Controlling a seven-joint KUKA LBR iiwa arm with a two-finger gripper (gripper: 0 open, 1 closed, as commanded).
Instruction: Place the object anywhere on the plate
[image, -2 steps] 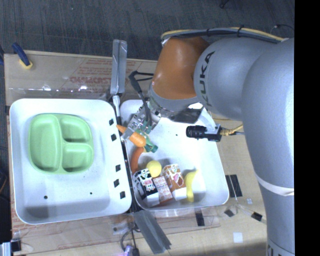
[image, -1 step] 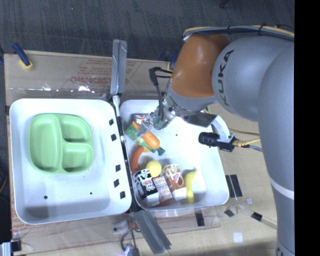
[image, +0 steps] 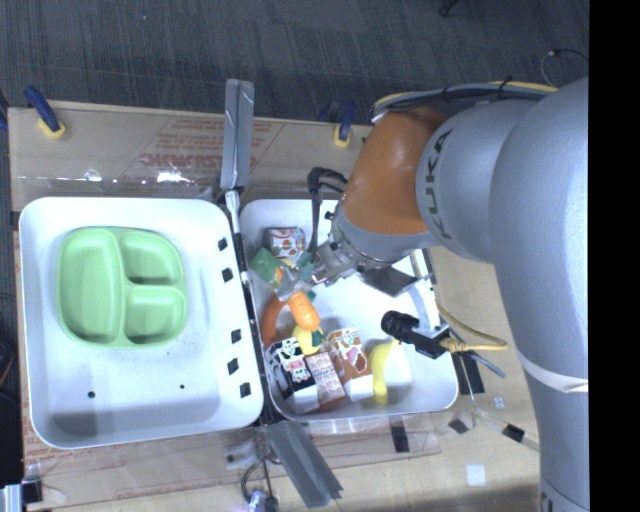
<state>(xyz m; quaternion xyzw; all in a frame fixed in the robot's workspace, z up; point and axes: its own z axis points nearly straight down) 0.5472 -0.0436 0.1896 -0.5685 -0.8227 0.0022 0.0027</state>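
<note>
Your gripper (image: 305, 272) hung low over the toys in the right bin (image: 425, 395); I could not tell its state. The orange carrot (image: 303, 312) lay just below it, unlifted. The green plate (image: 122, 285), far left of it, awaited everything.

Two shallow white bins side by side on a brown cardboard-covered bench (image: 120, 140), under clear plastic sheeting with red print. Left bin (image: 150, 400) mostly bare along its near floor; right bin (image: 440, 395) crowded. Between the bins, a grey divider bar (image: 236, 135) running up past the far rims. Blue clamps (image: 45, 112) gripping the board's far edge, another blue clamp (image: 344, 128) further right. In the right bin, near edge: a black-and-white patterned carton (image: 291, 362), a brown packet (image: 326, 374) beside it, a carton with red print (image: 347, 352), a yellow banana (image: 381, 372) just right of that. Farther back, a small red-labelled box (image: 285, 241) and a green item (image: 266, 266). Dark carpet (image: 300, 40) beyond the bench.
</note>
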